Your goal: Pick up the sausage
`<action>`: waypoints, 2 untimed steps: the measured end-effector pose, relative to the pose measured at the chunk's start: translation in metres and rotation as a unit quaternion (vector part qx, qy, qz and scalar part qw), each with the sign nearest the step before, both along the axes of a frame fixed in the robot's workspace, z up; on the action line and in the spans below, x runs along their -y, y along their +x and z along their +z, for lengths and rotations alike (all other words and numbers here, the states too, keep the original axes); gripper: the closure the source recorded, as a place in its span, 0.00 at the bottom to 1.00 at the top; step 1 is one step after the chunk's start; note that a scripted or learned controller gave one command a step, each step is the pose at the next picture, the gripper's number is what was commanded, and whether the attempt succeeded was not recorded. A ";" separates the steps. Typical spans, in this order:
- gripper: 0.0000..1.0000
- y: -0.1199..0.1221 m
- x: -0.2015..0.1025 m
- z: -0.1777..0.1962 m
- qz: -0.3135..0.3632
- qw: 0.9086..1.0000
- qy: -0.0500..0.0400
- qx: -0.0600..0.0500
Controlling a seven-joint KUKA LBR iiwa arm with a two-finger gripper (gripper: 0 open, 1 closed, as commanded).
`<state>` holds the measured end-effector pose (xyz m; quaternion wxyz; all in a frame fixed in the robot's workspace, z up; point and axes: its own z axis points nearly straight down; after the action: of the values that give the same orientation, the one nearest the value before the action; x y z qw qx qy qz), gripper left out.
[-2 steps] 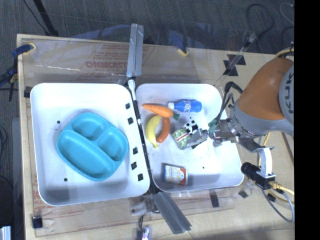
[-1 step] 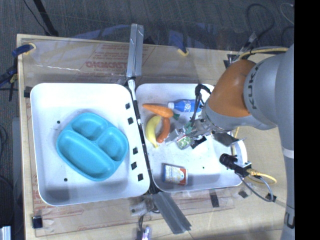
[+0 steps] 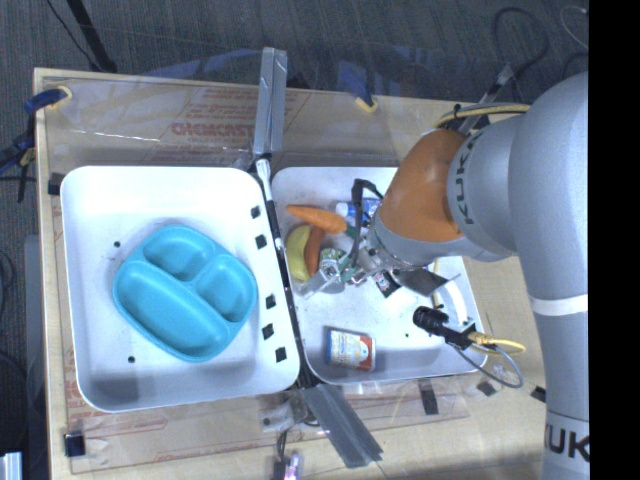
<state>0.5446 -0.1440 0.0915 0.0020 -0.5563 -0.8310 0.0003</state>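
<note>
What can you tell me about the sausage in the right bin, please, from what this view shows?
The sausage is a short reddish-brown piece, smooth like plastic toy food, lying lengthwise in the right bin near its left wall. It sits against a yellow banana-like piece on its left, just below the orange carrot. Its lower end meets the gripper, whose metal parts crowd it there; whether it is between the fingers cannot be told. Its underside is hidden.
</note>
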 end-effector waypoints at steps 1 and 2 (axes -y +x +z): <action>1.00 0.001 0.000 0.010 0.003 1.000 -0.001 0.000; 1.00 0.002 0.000 0.020 0.005 1.000 -0.001 0.000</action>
<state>0.5462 -0.1435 0.1114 0.0015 -0.5520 -0.8338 0.0012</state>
